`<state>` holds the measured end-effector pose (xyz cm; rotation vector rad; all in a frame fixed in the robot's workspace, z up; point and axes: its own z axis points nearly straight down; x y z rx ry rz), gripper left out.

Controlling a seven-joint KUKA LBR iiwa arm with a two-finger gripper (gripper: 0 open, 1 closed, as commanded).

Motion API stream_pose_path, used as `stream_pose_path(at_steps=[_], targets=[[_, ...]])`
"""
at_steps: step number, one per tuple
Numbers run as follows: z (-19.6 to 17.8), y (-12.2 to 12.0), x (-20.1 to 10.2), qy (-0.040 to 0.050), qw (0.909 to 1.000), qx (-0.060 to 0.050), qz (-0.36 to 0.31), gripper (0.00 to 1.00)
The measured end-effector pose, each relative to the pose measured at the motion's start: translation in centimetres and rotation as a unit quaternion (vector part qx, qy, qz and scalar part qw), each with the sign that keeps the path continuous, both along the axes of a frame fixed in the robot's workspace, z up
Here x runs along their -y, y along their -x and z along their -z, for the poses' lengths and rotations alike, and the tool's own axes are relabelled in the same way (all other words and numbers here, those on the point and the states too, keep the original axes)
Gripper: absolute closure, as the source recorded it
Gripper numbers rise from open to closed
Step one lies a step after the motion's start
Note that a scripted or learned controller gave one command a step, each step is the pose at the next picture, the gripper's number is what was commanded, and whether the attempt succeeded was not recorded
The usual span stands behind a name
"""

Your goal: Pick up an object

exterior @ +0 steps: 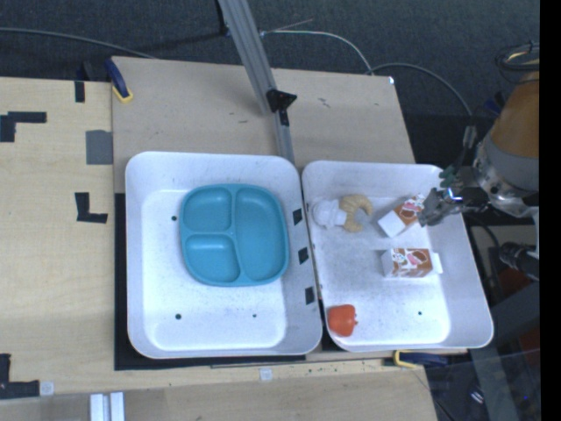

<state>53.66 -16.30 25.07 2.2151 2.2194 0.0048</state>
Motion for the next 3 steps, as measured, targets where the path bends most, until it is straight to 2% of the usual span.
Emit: stream_pose_path(at_steps=[1, 2, 3], targets=[[-2.5, -0.1, 0.0, -0.0008, 1.0, -0.002, 0.0, 1.0], [-0.7, 0.4, -5.9, -0.0018, 1.0, -0.005, -0.002, 1.0], [-1.1, 0.4, -11.1, -0.0018, 1.0, -0.004, -0.003, 1.0]])
